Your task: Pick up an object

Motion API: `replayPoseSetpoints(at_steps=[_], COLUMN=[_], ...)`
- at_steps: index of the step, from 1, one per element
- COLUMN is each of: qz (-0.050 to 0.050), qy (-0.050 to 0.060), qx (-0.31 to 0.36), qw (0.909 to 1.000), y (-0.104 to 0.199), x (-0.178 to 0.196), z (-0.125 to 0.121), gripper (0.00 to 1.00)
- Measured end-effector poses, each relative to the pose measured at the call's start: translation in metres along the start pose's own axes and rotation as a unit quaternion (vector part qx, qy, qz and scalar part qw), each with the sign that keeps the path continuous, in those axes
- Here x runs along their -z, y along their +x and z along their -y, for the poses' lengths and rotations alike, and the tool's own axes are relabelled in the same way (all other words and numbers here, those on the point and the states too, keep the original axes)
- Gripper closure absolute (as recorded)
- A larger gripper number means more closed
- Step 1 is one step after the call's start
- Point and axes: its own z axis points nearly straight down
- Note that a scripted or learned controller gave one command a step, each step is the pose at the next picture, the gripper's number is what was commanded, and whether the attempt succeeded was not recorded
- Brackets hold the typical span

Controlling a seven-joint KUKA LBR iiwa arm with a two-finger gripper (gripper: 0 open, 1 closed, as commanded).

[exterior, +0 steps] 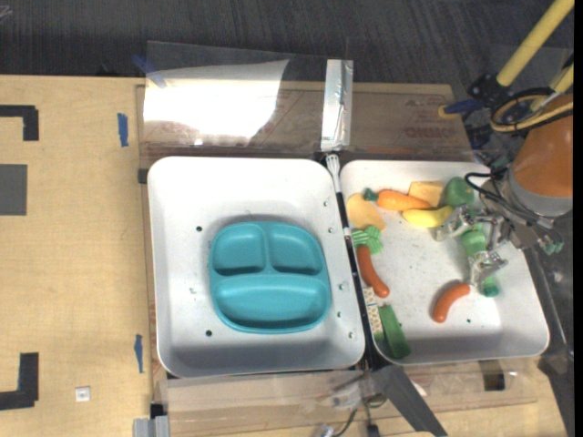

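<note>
My gripper [468, 247] is low over the right side of the right bin [510, 335], under the orange-banded wrist [547, 162]. It stands open, with a small green toy piece [475, 240] between its metal fingers [487, 264]; I cannot tell whether they touch it. Around it lie toy foods: a green pepper [457, 192], a yellow banana [426, 217], an orange carrot [396, 200], an orange-red sausage [449, 300] and another small green bit [490, 288].
The left bin [173, 198] holds a teal divided plate [270, 274]. Along the right bin's left wall lie a pale orange piece [364, 212], a red-orange carrot with green top [372, 269] and a green cucumber [393, 330]. Cables and a yellow pole [537, 35] stand at the upper right.
</note>
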Motion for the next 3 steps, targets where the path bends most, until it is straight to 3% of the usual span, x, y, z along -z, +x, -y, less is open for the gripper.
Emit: replayPoseSetpoints(at_steps=[1, 2, 3], qz=[-0.001, 0.0, 0.002], qy=[0.0, -0.001, -0.015], qx=[0.025, 0.114, 0.158], qw=[0.9997, 0.9935, 0.9873], y=[0.06, -0.035, -0.04], x=[0.001, 0.0, -0.002], z=[-0.019, -0.017, -0.002], gripper=[0.0, 0.0, 0.0])
